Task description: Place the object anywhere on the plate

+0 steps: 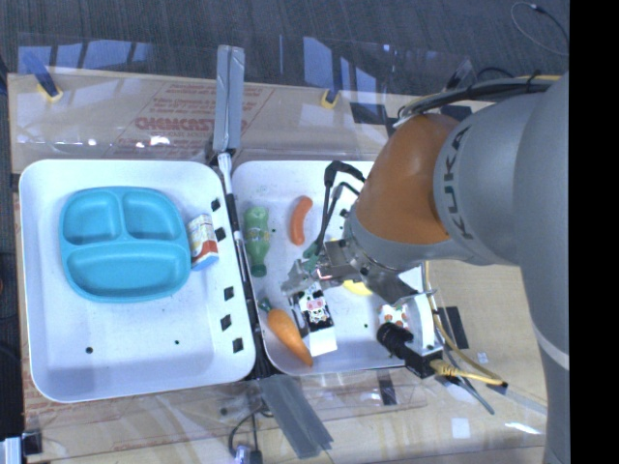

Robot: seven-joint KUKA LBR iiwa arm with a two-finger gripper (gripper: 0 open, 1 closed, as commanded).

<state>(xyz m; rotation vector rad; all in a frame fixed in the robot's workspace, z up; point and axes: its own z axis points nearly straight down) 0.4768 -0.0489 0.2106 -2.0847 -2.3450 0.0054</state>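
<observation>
**Arm Over the Right Bin, Blue Plate in the Left Bin**

Looking down from above, two white bins sit side by side. The left bin (58,356) has a blue plate (124,243) in it. The plate has three parts. A small can (202,239) with a red and white label lies just beside the plate's right edge. Its words are too small to read.

The right bin (280,177) has toy food in it. A green bottle (255,240) lies near the left wall. An orange hot dog (301,218) lies next to it, a little apart. An orange carrot (287,333) lies near the front wall. A small white box (317,322) with a black picture on it sits touching the carrot.

The big grey arm (503,191) comes in from the right. It has an orange band, and the grey part says "KUKA" in dark letters. The gripper (311,280) is low over the right bin, just above the white box. I cannot tell how it is set or if it has anything.

Behind the bins lies a clear sheet (174,114) with red writing, too faint to read.
</observation>
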